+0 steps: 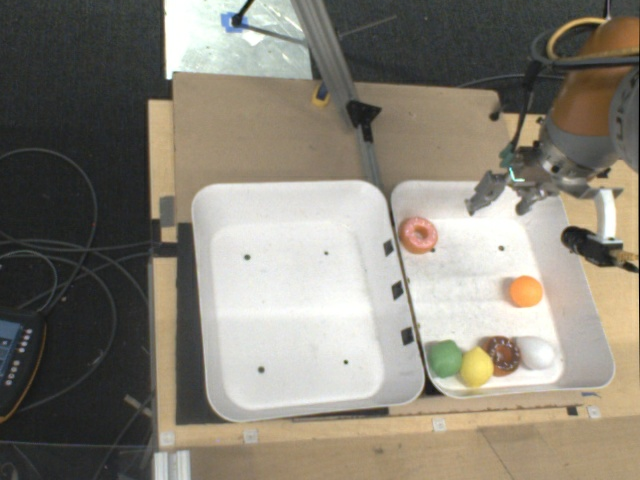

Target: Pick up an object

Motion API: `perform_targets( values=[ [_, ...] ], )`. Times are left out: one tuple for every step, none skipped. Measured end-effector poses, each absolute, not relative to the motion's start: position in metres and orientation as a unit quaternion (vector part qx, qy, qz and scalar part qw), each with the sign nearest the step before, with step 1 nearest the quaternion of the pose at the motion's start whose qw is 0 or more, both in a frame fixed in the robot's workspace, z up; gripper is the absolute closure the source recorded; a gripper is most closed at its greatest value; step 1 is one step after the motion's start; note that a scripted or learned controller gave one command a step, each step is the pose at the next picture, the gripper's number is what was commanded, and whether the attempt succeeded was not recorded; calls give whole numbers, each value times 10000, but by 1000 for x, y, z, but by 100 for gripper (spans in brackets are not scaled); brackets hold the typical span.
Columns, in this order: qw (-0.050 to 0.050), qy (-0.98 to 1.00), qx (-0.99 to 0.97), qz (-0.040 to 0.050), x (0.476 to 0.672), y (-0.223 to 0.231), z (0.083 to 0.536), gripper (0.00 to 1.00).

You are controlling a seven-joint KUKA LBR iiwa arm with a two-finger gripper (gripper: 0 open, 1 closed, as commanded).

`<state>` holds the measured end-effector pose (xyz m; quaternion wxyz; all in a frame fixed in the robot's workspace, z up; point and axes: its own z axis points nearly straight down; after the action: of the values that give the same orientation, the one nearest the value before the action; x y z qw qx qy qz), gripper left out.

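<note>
Camera view: the pincer [507, 197] hangs with its fingers spread apart, nothing between them, over the far edge of the right bin [570, 268]. The pink donut [418, 234] lies near that bin's far left corner (well apart from the pincer). An orange ball [525, 291] sits toward the right wall.

Two white bins sit side by side on a table [260, 128]. The right bin [575, 308] holds a pink donut [418, 234] at ten o'clock, an orange ball [525, 291] at three. The pincer [507, 197] hovers open at twelve.
</note>
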<state>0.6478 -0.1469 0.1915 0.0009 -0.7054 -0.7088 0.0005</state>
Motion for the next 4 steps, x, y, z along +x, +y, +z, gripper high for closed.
perform_targets(
  values=[
    [-10, -7095, -7047, -2, 649, -147, 194, 0],
    [3, -7087, -7055, 7, 652, -150, 152, 0],
    [3, -7076, -7066, 8, 651, -159, 95, 0],
    [-10, -7080, -7062, -1, 652, -159, 91, 0]
  ],
)
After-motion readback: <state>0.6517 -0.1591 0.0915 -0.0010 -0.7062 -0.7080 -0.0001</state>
